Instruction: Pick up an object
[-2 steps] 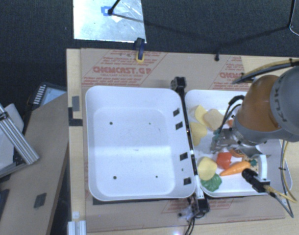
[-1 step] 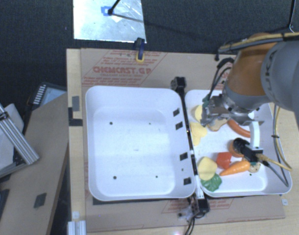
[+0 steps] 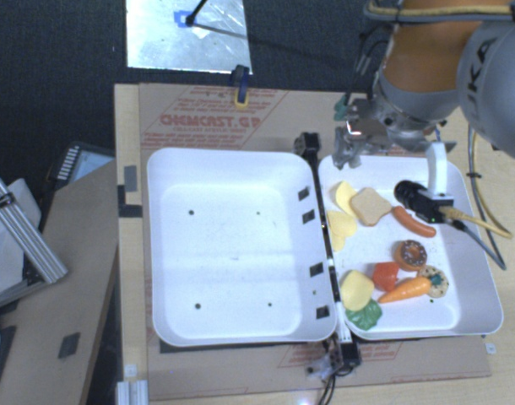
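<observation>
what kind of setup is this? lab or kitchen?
Most likely a robotics lab bench for pick tests, not a kitchen: two white bins taped onto cardboard, toy food such as a carrot and sausage, and a KUKA arm reaching in.

A foil sheet (image 3: 188, 22) (shiny, crinkled) lies behind the cardboard (image 3: 211, 115).

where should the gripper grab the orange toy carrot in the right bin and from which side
Probably mid-body. The orange toy carrot lies flat in the right white bin, long and tapered, so its middle is the steadiest part to span. Come straight down from above, closing across its short width. A red toy piece and a round cookie-like piece crowd its ends, leaving the middle freest.
</observation>
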`<action>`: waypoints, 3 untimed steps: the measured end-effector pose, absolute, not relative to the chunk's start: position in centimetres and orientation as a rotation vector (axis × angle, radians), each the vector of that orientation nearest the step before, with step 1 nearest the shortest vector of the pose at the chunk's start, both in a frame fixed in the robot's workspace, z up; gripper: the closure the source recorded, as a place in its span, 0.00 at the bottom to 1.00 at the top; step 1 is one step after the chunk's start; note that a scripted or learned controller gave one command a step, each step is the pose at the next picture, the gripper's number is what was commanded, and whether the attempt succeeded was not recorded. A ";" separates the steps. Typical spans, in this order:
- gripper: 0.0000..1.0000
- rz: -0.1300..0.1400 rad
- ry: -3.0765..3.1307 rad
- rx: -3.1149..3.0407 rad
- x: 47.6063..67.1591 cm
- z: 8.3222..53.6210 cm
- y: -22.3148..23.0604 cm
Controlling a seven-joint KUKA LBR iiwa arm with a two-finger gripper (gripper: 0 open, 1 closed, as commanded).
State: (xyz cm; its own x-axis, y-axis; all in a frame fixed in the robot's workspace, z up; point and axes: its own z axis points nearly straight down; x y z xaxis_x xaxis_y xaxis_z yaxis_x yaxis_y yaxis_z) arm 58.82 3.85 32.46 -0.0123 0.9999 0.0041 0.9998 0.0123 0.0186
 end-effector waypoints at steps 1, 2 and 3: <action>1.00 0.009 2.227 2.211 64.7 34.0 7.9; 1.00 0.011 2.231 2.208 66.9 37.3 14.8; 1.00 0.019 2.234 2.206 66.8 45.2 23.2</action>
